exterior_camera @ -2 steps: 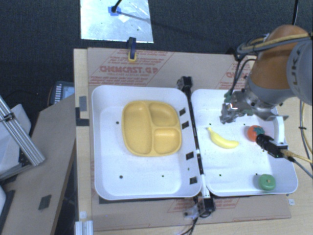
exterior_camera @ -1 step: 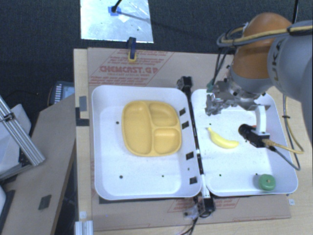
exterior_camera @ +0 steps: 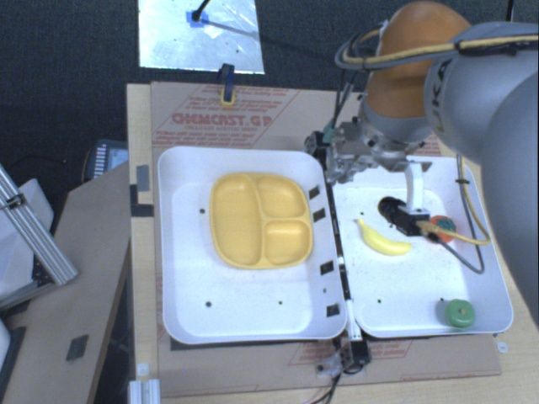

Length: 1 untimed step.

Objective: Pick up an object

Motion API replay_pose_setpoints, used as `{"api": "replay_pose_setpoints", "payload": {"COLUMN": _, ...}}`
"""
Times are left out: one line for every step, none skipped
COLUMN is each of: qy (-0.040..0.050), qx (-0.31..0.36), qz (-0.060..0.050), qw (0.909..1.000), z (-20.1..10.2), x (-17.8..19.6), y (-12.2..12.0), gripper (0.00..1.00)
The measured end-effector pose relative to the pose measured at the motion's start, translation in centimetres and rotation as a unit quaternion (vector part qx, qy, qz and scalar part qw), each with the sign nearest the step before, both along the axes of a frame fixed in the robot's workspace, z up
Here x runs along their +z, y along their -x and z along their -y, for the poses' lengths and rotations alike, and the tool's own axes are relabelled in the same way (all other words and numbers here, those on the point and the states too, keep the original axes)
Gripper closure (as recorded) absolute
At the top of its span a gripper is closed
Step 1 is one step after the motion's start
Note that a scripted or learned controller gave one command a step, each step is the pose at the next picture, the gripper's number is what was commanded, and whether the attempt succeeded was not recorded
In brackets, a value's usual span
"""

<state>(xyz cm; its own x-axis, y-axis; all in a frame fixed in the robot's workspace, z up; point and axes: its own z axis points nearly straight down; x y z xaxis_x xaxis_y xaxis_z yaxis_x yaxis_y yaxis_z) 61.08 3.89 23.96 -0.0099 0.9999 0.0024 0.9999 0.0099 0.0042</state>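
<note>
Just before your gripper (exterior_camera: 338, 168) the banana (exterior_camera: 383, 241) lies in one bin (exterior_camera: 421, 320). Left of it, the other bin (exterior_camera: 181, 310) holds the tray (exterior_camera: 259, 221)

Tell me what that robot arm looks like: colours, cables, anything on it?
The arm is thick and rounded, with a smooth grey shell. Above the wrist sits a bulging orange band. A thin yellow cable runs along the outside, together with darker cables that loop near the wrist. At its end is the gripper, a compact cluster of silvery metal and dark parts.
</note>
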Motion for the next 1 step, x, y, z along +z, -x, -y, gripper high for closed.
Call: {"api": "replay_pose_setpoints", "payload": {"qy": 0.0004, "qx": -0.001, "qz": 0.000, "qw": 1.0000, "z": -4.65, "x": -0.06, "y": -2.33, "gripper": 1.00}}
